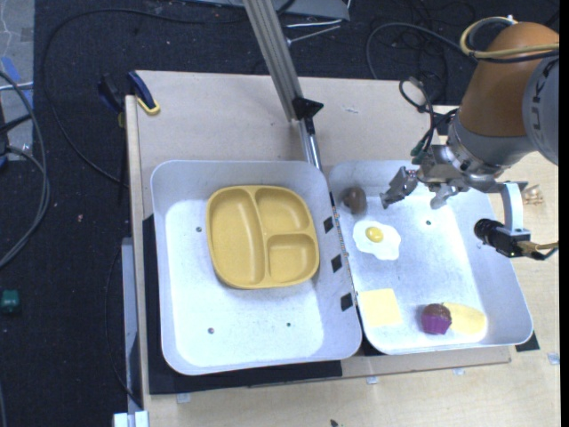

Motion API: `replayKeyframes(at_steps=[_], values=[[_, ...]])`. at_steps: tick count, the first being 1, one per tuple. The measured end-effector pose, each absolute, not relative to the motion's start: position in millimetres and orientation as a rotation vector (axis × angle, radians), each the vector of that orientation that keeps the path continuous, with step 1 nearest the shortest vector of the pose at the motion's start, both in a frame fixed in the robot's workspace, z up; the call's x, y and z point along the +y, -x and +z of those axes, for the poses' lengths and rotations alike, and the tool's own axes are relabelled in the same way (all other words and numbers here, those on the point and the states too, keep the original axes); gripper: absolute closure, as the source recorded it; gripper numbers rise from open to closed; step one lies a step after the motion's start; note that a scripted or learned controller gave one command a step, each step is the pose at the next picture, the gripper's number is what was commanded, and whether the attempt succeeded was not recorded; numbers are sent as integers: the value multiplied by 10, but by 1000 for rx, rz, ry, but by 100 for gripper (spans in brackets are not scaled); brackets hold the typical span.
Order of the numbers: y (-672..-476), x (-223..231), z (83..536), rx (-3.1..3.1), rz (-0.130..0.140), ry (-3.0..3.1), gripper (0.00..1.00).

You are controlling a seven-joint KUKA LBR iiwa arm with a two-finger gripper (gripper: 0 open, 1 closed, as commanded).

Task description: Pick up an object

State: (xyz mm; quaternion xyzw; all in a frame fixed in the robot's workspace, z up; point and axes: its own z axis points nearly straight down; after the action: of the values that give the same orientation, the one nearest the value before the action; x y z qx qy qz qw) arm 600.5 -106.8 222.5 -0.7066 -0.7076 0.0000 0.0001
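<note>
Camera view, looking down at a slant: nearest the viewer, along the front of the right bin [498,278], lie a yellow cheese slice [380,307], a purple onion-like piece [435,318] and a pale yellow piece [467,319] touching it, while the left bin [178,327] holds a yellow divided plate [263,236]. Farther back in the right bin, a fried egg [376,239] lies flat, with a small brown ball [354,199] just behind it. Farthest back, the gripper [420,188] hangs over the bin's rear, fingers spread fairly wide and holding nothing; the egg sits nearest it, forward and to the view's left.
</note>
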Motion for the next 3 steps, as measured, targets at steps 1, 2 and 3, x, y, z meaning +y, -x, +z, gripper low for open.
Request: replayKeyframes(at_steps=[1,2,3], values=[[-5985,-1041,1584,-2218,7,2218,0],[-5962,-1142,1062,-2217,6,2221,0],[-5973,-1143,934,-2222,-2,2224,0]])
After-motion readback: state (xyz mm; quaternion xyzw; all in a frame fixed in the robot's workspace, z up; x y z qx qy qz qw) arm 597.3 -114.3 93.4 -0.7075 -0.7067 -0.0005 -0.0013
